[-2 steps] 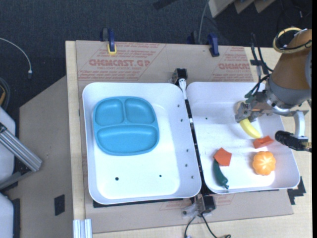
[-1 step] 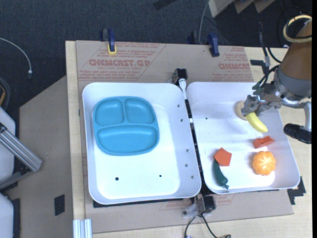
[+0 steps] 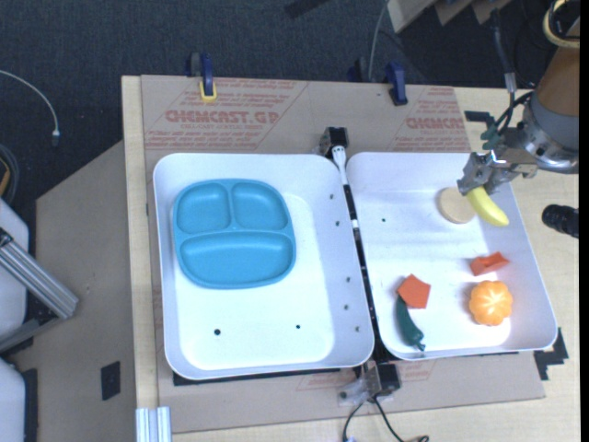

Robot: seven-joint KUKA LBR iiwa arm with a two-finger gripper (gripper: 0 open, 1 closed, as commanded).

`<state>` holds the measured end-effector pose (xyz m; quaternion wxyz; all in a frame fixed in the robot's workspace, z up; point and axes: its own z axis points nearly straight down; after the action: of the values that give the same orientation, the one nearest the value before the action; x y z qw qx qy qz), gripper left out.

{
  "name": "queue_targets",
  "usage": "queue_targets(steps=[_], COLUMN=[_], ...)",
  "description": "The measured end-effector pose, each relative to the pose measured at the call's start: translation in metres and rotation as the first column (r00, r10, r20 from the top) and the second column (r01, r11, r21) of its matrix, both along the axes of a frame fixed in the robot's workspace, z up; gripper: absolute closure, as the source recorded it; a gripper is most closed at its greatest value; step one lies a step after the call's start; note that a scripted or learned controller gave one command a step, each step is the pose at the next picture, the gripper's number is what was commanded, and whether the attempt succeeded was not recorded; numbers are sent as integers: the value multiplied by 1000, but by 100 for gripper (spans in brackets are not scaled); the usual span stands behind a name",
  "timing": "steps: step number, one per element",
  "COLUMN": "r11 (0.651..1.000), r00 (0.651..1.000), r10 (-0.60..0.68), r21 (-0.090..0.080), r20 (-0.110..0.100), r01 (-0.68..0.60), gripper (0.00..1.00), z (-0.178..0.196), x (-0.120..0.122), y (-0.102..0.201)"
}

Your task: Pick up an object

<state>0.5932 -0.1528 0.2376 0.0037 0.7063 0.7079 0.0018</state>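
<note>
My gripper point(image 3: 478, 182) is over the far right part of the right bin point(image 3: 405, 196). It is shut on the upper end of a yellow banana point(image 3: 490, 207), which slants down and to the right from the fingers. Just left of the banana, and partly behind it, a beige round disc point(image 3: 451, 207) lies on the bin floor. Whether the banana's lower end touches the floor I cannot tell.
The right bin also holds an orange block point(image 3: 415, 291), a red-orange wedge point(image 3: 489, 263), a tangerine point(image 3: 490, 303) and a dark green vegetable point(image 3: 409, 325) near its front. A blue divided plate point(image 3: 235, 233) lies in the left bin point(image 3: 267, 339).
</note>
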Motion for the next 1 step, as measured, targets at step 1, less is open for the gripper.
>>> queue_targets(steps=[1], r11=[1000], r00=[1000], r10=[3], r21=[6], r20=[-10], r01=[-3], gripper=[100], z=[-5], x=[-16], y=[52])
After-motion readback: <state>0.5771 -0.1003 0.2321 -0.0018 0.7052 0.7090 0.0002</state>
